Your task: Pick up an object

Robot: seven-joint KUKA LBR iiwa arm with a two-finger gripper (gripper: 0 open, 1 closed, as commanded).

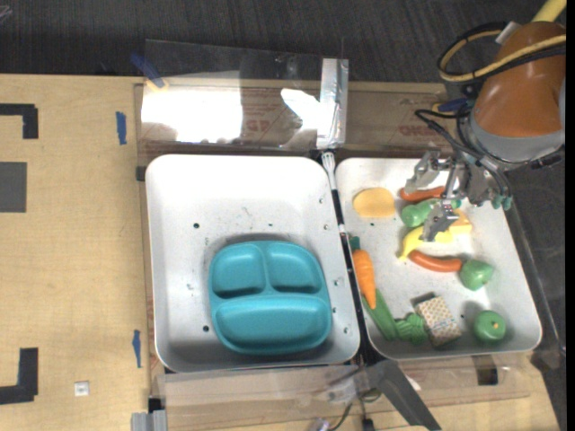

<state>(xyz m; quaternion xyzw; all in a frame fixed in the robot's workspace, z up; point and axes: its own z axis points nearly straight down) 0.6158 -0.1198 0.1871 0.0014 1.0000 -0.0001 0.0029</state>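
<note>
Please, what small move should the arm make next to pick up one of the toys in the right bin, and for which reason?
Probably a short descent. The gripper hangs over the cluster in the right bin, above the yellow piece and beside the green piece. Nothing visibly sits between its fingers, so lowering onto the yellow piece seems the likeliest step.

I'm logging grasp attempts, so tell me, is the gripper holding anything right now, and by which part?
It cannot be told. The gripper hangs low over the toy food in the right bin, close above a yellow piece, but no object clearly shows between its fingers.
</note>
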